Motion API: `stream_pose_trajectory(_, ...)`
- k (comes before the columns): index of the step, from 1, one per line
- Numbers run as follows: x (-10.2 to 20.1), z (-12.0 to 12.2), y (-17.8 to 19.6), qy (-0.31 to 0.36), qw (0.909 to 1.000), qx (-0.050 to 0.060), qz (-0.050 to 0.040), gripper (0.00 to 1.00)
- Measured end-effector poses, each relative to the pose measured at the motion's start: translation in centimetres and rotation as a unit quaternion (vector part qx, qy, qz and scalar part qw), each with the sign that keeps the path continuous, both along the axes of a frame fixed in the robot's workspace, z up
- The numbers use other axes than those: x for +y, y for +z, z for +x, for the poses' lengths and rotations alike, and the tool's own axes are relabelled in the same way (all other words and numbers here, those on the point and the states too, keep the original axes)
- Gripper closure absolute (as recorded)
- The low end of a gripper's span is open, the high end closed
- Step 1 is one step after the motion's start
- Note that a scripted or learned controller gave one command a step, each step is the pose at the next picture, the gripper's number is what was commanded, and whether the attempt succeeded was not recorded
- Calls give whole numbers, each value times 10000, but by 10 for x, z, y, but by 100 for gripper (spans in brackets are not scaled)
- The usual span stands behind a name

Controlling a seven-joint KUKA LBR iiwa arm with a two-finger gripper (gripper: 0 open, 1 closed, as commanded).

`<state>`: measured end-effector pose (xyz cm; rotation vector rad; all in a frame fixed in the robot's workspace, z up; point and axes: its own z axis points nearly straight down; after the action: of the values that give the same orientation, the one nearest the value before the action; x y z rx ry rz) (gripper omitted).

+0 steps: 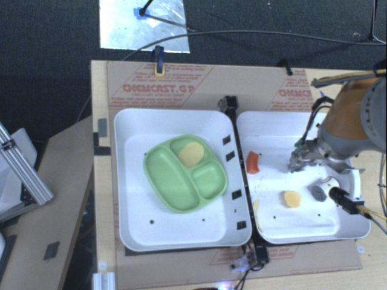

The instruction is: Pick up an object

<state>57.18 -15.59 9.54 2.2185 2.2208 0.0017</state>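
Observation:
The right bin (272,125) holds a red piece (252,162) near its left wall, a yellow lump (292,199) toward the front, and a small grey object (318,192) to the yellow lump's right. My gripper (295,164) hangs low over the middle of this bin, right of the red piece and behind the yellow lump. I see nothing held in it.
The left bin (139,222) contains a green divided plate (175,180) with a pale yellow food item (191,154) in its rear compartment. A black divider (237,174) with clips runs between the bins. Cardboard (181,83) lies beneath them.

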Motion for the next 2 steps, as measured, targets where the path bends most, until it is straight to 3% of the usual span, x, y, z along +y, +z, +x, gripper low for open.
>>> stream_pose_trajectory(2, -6, 4, 105, 15, 10000, -22, -5, 100)
